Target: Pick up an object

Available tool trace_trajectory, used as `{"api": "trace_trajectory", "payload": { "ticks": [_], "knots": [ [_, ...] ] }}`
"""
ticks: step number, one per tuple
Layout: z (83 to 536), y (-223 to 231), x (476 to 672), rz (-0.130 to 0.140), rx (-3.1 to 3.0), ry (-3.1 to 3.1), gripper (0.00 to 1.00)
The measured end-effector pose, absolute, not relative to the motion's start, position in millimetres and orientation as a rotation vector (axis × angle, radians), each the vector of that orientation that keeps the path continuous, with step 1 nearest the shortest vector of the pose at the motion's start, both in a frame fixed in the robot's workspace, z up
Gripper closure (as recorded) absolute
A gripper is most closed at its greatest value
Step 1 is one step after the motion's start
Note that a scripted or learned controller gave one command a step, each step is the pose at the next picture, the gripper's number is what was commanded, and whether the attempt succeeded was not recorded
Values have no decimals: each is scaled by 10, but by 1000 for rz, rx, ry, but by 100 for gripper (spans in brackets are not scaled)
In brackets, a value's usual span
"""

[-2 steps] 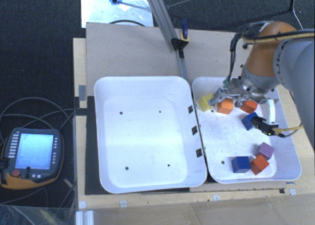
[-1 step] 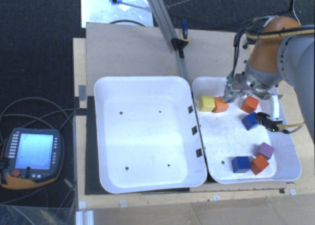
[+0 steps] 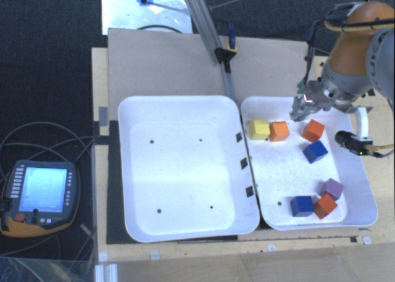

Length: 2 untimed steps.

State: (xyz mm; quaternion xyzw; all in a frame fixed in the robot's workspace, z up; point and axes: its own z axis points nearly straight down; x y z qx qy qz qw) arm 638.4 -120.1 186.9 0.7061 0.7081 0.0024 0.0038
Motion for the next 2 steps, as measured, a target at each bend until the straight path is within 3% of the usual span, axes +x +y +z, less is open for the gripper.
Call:
{"api": "trace_trajectory", "payload": {
  "ticks": [2],
  "knots": [
    [2854, -1254, 6368, 7, 2211, 2222, 100]
  ]
}}
